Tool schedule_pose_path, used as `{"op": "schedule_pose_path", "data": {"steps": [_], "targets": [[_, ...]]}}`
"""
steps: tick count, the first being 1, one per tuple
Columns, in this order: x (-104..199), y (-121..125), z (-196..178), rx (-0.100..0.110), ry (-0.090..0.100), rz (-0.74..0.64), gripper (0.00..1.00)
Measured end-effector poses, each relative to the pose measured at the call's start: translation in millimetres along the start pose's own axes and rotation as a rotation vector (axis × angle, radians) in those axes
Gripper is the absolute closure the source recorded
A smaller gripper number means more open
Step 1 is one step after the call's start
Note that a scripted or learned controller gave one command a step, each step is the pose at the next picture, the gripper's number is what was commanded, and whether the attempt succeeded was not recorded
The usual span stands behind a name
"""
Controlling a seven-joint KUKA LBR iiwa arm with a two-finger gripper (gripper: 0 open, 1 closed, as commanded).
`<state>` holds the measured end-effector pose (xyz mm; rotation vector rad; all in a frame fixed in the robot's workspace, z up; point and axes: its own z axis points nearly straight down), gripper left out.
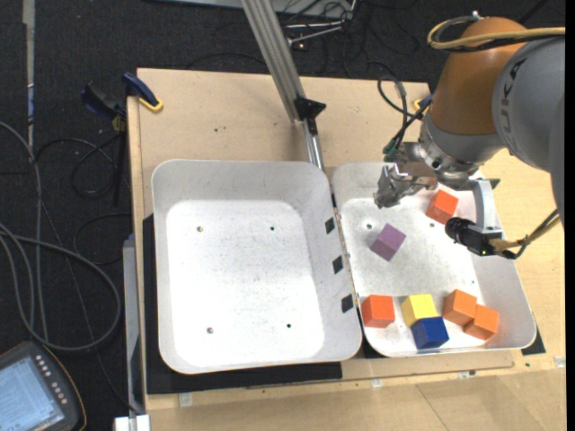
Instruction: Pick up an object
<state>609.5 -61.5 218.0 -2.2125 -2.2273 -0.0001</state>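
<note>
My gripper [393, 192] hangs over the back of the right bin [503, 281], above and slightly behind a purple block [388, 241]; nothing shows between its fingers. An orange block [441, 206] lies just right of the gripper. Along the bin's front sit an orange block [378, 310], a yellow block [418, 308], a blue block [430, 331] and two more orange blocks [473, 314] together at the front right.
The left bin [238, 263] lies beside the right one, their rims meeting at black clips [338, 263]. A slanted metal pole [278, 57] crosses behind the bins. A blue-and-yellow clamp [135, 92] sits at the bench's back left corner.
</note>
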Motion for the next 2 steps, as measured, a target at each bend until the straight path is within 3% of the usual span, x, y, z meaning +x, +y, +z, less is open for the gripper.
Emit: {"op": "schedule_pose_path", "data": {"steps": [2], "targets": [[100.1, -49.1, 11.7, 0.002, 0.001, -0.001, 1.0]]}}
